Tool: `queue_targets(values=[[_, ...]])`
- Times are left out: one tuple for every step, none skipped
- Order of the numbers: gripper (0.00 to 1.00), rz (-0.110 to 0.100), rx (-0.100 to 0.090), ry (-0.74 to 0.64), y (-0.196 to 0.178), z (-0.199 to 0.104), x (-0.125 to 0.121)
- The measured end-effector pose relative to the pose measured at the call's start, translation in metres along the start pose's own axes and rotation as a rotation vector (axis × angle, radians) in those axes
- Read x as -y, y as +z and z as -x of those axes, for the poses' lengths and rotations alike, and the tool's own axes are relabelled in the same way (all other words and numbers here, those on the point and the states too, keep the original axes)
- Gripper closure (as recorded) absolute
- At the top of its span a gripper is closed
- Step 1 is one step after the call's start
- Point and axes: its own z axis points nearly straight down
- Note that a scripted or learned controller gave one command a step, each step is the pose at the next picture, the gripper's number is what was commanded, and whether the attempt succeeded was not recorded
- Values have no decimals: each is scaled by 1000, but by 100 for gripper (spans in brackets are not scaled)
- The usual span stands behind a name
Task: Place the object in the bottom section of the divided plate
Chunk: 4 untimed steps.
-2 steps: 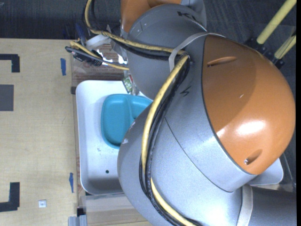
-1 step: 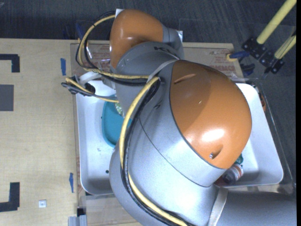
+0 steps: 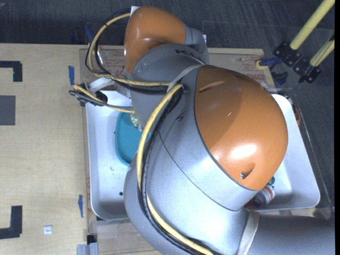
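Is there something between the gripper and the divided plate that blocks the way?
That cannot be judged: the arm covers most of both bins, and of the teal plate just an edge shows in the left bin. No obstacle shows on that edge.

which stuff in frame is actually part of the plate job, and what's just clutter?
Job:
- teal plate, mostly hidden under the arm, in the left white bin

Clutter:
- right white bin
- small object at the arm's lower edge, too hidden to identify
- yellow-handled tool, top right
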Motion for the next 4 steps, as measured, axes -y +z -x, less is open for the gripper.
queue_targets(values=[[100,0,0,1,-10,0,0],[100,3,5,43,-90,1,-4],[0,5,12,44,-85,3,-5],[0,4,7,-2,-155,-1,-5]])
